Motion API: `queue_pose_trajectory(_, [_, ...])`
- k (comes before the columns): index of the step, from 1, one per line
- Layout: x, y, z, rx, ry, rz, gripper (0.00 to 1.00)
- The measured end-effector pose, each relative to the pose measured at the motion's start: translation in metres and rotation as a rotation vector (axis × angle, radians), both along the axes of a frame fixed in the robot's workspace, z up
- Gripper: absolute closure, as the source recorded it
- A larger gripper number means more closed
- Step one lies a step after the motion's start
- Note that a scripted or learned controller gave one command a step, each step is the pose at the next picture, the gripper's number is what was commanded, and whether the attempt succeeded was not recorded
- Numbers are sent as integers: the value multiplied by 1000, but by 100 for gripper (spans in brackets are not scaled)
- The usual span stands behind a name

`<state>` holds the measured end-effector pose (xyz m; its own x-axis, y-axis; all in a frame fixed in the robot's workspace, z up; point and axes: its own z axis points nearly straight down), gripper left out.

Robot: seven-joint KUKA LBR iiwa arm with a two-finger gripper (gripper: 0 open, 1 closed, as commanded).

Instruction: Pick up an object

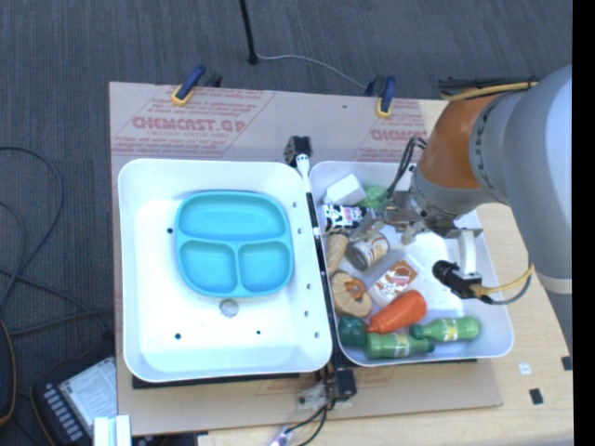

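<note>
We see the end effector (402, 214) low over the right bin (493, 334) beside a can (368, 249); its grip we cannot tell

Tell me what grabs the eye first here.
The grey arm with its orange band reaches in over the right bin, which is crowded with toys: an orange carrot, a green bottle, a small can. In the left bin lies a bright blue divided tray.

floor: dark grey carpet (93, 26) | bench: brown board (232, 110) | cables (28, 212) on floor
</note>
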<state>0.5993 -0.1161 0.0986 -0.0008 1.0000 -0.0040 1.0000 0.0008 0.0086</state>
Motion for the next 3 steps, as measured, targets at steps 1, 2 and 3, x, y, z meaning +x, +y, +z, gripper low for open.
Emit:
queue_pose_trajectory(1, [0, 0, 9, 0, 0, 0, 100])
queue_pose_trajectory(2, [0, 0, 9, 0, 1, 0, 0])
queue_pose_trajectory(3, [0, 0, 19, 0, 1, 1, 100])
